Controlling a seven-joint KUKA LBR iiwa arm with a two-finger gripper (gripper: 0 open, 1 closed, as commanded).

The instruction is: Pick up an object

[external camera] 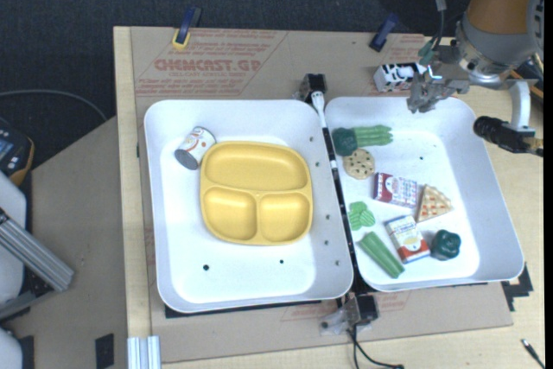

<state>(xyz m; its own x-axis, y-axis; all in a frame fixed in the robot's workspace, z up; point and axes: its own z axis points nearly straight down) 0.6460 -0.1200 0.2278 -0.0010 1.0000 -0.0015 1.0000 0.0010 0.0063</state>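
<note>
Nothing is picked yet: the gripper point(422, 102), whose state I cannot tell, hangs above the far rim of the right white bin point(497, 203), where the round brown cookie point(358, 162) lies among other small toys.

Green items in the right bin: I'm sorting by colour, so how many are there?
4. A cactus-like piece at the bin's far left, a leafy piece by the left wall, a long stick near the front, and a dark round one front right. None looks hidden.
</note>
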